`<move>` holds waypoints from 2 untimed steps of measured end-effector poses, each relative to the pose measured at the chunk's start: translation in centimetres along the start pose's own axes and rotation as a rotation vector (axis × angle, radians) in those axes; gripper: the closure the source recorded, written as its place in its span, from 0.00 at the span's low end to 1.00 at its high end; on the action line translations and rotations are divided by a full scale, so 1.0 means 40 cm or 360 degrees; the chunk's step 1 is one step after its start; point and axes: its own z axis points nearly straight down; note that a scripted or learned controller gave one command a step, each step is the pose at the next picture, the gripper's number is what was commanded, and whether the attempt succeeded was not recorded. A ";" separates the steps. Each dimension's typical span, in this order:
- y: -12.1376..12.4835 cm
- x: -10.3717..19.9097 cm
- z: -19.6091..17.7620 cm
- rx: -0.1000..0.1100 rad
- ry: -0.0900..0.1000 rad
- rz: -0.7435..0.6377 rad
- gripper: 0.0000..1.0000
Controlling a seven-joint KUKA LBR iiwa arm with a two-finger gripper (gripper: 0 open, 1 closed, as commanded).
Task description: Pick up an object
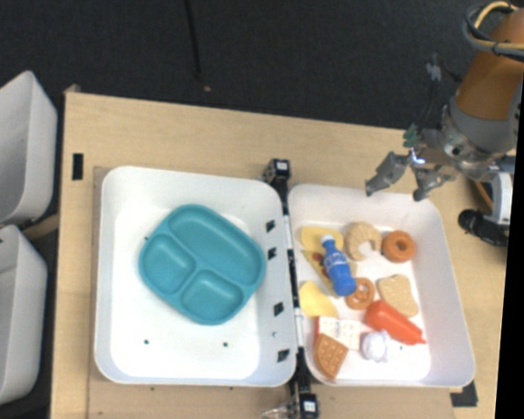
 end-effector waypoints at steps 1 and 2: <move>0.000 0.010 0.164 0.0010 -0.0001 0.0000 0.00; 0.003 -0.001 0.279 0.0005 -0.0002 0.0003 0.00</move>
